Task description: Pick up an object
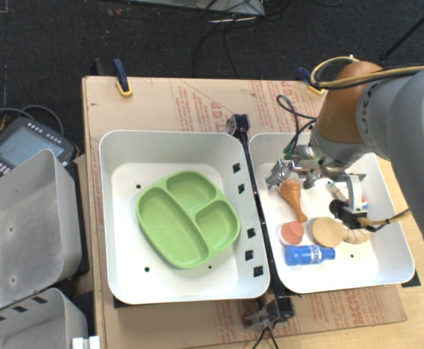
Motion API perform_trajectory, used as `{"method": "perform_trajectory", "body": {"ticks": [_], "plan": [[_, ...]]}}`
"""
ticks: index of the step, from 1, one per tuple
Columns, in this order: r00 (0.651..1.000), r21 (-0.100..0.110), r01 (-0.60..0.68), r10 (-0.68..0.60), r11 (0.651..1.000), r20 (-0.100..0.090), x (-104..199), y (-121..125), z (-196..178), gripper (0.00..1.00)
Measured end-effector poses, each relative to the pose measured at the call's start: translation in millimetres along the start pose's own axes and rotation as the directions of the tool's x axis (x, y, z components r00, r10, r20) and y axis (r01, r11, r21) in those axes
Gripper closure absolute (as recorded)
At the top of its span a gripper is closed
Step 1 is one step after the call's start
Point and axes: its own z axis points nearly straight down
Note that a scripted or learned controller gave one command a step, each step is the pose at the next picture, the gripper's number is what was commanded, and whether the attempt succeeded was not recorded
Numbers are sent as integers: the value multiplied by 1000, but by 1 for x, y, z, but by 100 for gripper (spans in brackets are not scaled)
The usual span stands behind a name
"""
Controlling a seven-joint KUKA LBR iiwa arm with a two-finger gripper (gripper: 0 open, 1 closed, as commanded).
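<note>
A green divided plate (188,218) is seen lying in the left bin (117,158), turned at an angle to the bin's walls, on the brown tabletop (168,100). A black divider (252,195) is set between the two bins. In the right bin (393,260), the tool (293,171) is seen near the bin's back left part, hanging from the grey arm (386,115) with its orange band; whether it is released or clenched cannot be told. An orange drumstick-shaped piece (294,198) is found just in front of the tool, slanting towards the bin's middle, with its upper end close under the tool. Further forward, a pink round piece (292,233) and a tan round piece (326,231) are laid side by side, and a blue bottle (308,255) is laid on its side just in front of them.
</note>
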Motion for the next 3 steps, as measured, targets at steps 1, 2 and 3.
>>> {"method": "perform_trajectory", "body": {"ticks": [1, 2, 3], "plan": [[1000, 1, -1, 1, 1000, 0, 0, 0, -10, 100], [1000, -3, 3, -3, 1000, 0, 2, 9, -70, 100], [1000, -3, -1, 1, 1000, 1, -8, 9, -123, 100]]}}
